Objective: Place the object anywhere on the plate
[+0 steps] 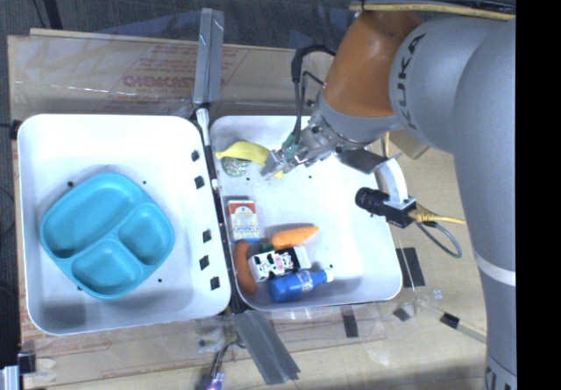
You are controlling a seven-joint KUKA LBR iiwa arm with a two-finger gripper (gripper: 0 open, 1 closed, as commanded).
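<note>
Camera view: blue plate (pixel 105 233) in left bin (pixel 35 143); end effector (pixel 279 165) state unclear, by banana (pixel 245 152).

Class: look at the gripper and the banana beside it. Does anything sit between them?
Nothing visible does. The gripper hovers just right of the banana in the right bin; the other items lie nearer the camera.

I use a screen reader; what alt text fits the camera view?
A grey robot arm's hand hovers beside a yellow banana in the right bin, above a carton, carrot and blue bottle. A blue divided plate lies in the left bin.
</note>
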